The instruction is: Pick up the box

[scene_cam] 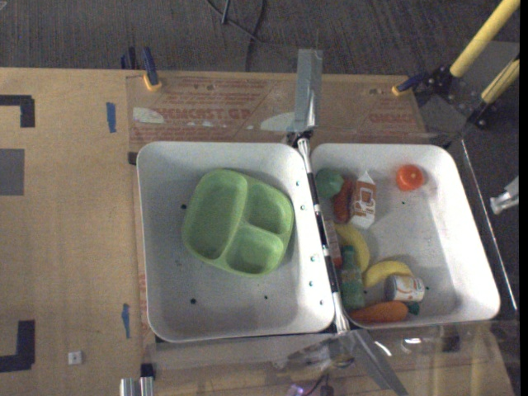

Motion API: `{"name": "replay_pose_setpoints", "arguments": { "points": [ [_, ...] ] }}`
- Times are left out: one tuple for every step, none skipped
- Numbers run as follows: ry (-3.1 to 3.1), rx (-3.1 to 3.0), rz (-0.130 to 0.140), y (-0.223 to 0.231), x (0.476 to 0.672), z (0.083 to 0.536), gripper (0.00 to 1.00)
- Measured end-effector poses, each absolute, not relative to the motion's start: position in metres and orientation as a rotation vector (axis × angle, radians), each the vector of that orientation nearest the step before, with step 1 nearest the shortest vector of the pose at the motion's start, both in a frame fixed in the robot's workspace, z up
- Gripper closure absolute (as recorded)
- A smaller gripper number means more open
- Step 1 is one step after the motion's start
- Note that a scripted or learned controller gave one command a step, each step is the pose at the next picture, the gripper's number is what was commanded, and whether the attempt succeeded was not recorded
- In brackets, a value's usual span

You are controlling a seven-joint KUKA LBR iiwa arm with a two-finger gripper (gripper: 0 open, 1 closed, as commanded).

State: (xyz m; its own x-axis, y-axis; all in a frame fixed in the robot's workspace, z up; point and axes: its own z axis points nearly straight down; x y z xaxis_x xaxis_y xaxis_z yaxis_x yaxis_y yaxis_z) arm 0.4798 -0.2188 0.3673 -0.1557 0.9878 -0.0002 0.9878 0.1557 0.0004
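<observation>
Broadly, the wooden bench (66, 221) carried two shallow white bins side by side, the left bin (165, 304) and the right bin (462, 254), their inner rims touching along the middle. A green divided plate (239, 221) lay tilted in the left bin, toward its upper middle, with three compartments facing up. In the right bin the things crowded along the left wall and the lower edge. The box (363, 200), a small white carton with red and brown print, lay near the upper left of that bin, just beside a green round thing (329, 182) and touching a reddish piece (341, 207) at its left. Below it lay a yellow banana (355, 242), then a second banana (386, 270) curved beside a small can (404, 288). An orange carrot (379, 312) lay along the lower edge. A small orange fruit (410, 176) sat apart near the upper right. Whether the gripper's fingers stood apart or together could not be told.
</observation>
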Motion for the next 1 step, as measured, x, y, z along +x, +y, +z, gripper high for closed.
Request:
{"name": "replay_pose_setpoints", "arguments": {
  "points": [
    [2.444,1.965,0.002,-0.1915,0.4807,0.3884,0.00]
  ]
}}
